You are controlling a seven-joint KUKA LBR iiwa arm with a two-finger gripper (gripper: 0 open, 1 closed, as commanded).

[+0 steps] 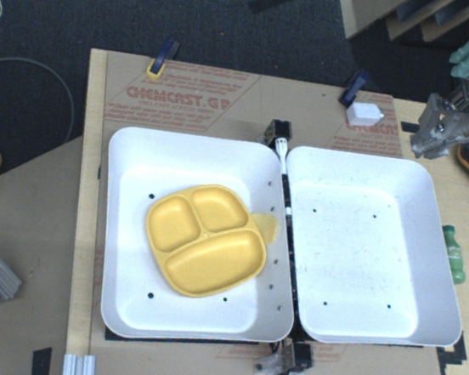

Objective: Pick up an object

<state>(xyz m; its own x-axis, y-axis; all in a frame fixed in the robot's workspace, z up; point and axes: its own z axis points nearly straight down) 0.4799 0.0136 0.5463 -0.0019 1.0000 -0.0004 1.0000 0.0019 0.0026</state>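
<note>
The yellow divided plate [204,239] lies flat in the left bin [127,155], a little toward that bin's centre-right, with its two smaller compartments toward the far side and its one wide compartment toward the near side. Its long axis runs at a slant, from the far-left corner of the bin toward the near-right, and a small yellow tab [265,227] pokes out just beside its right rim. The gripper [444,133] sits well apart from it, above the bench beyond the far-right corner of the right bin [437,209], high and off to the side. Whether it is spread or closed I cannot tell from this angle, since the metal parts blur together there; nothing shows in its grasp. So the plate lies to the left of the gripper and nearer the camera, across the whole width of the right bin and the seam between the two bins. In my judgement the coming move needs a long diagonal reach leftward, then a descent onto a raised rim.
</note>
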